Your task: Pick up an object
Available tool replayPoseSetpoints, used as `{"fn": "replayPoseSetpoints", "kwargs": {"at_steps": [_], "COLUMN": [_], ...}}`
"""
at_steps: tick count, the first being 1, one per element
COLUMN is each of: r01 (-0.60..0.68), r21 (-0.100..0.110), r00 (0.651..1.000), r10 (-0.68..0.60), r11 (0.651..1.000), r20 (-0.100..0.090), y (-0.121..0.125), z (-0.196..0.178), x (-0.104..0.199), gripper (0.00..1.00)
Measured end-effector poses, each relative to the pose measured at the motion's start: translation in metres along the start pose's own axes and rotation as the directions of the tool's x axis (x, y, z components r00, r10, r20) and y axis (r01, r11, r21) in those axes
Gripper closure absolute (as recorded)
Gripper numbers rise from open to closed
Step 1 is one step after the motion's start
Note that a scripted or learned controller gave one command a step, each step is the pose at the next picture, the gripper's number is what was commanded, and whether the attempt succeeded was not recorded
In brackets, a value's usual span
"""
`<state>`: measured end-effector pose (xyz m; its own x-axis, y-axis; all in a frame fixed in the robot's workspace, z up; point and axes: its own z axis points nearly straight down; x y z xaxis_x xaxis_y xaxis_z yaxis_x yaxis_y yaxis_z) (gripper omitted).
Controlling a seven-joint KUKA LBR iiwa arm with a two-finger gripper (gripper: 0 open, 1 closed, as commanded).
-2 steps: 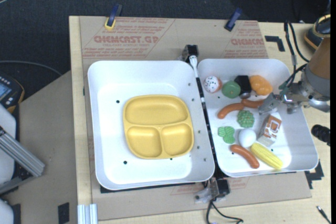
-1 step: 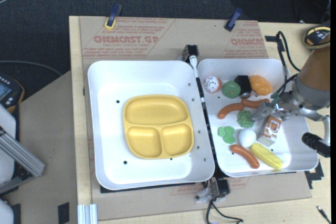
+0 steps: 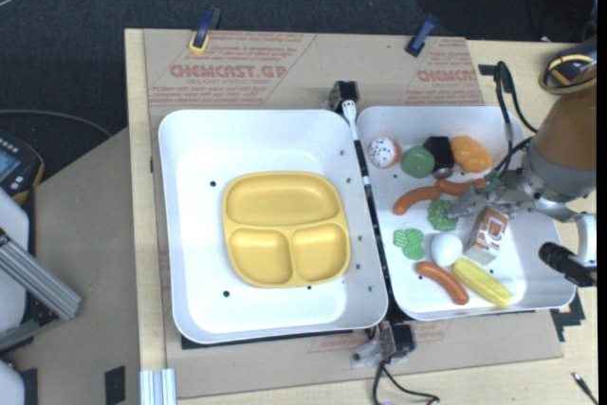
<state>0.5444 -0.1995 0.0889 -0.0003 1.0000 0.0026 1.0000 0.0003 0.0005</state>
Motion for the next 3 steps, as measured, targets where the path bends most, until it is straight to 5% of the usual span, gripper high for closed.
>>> {"fn": "replayPoseSetpoints", "kwargs": {"at_steps": [1, 3], "r01": [0.001, 0.001], "r21": [-0.012, -0.006], "r00": [1.000, 1.000], "r10": [-0.001, -0.001], "r11": [1.000, 1.000], "r20": [0.003, 0.006], "y": [0.003, 0.003], "z": [-0.013, -0.100], "x": [0.001, -0.004], "gripper": [1.00, 1.00]}}
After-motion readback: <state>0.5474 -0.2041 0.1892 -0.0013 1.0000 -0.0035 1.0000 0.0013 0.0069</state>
